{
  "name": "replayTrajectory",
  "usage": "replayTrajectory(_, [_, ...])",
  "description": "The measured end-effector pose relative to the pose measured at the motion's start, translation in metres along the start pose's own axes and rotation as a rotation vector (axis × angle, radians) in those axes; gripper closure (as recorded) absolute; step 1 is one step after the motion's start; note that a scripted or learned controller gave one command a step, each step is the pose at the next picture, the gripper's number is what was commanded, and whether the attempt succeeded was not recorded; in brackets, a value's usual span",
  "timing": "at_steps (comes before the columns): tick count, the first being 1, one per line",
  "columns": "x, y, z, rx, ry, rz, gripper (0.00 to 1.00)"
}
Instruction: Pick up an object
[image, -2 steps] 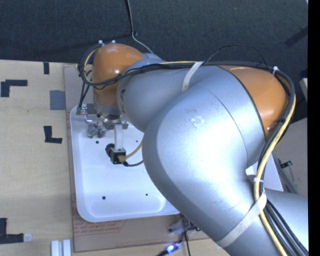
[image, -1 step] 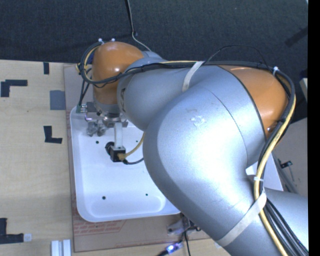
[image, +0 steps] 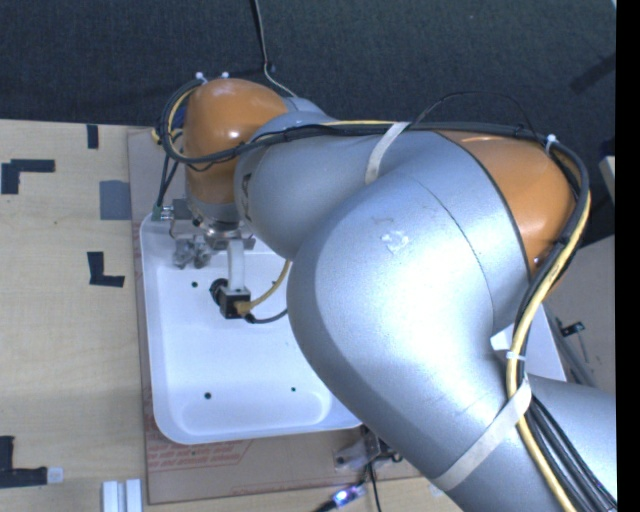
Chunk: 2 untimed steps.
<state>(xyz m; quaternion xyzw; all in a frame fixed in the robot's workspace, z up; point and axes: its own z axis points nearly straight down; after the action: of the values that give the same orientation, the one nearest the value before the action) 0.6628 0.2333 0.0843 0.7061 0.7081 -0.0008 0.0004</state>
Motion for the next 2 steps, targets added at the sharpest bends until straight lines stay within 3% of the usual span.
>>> replayTrajectory(2, [0.000, 0.000, 0.001, 0.001, -0.001, 0.000, 1.00])
